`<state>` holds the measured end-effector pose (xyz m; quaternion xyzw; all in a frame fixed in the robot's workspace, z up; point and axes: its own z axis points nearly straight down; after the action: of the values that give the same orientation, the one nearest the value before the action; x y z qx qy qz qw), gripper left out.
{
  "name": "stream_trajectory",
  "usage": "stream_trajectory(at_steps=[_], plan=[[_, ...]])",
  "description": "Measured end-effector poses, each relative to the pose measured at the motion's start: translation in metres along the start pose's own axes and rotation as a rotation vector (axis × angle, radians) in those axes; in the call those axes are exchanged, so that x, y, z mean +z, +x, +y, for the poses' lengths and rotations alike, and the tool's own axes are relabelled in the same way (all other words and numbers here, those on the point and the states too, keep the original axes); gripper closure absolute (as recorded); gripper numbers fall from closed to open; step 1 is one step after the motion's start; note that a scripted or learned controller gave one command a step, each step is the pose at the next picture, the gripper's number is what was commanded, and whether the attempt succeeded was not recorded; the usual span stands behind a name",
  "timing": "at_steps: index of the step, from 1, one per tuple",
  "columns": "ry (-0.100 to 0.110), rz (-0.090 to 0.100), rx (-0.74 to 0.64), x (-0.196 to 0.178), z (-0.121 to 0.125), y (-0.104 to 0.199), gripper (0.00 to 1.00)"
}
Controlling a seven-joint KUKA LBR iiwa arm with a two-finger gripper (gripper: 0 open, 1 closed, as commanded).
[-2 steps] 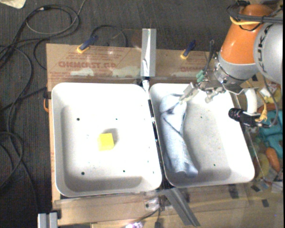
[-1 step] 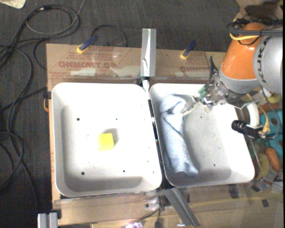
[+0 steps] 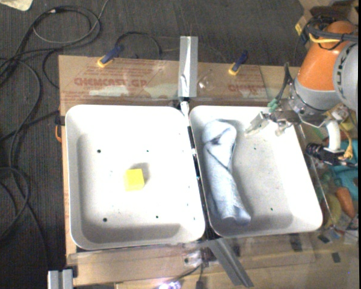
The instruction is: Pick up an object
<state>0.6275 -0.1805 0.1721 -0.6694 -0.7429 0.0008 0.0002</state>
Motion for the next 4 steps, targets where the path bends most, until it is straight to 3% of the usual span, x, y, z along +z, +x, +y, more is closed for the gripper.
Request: stream_trajectory(at_steps=[1, 2, 3, 4], plan=[[-0.002, 0.000, -0.019, 0.078, -0.008, -0.011, 0.00], [-0.009, 0.001, -0.217, 0.081, 0.017, -0.039, 0.00], [-0.012, -0.003, -0.154, 0.081, -0.021, -0.008, 0.00], [-0.002, -0.002, 0.003, 0.046, 0.042, -0.002, 0.00]])
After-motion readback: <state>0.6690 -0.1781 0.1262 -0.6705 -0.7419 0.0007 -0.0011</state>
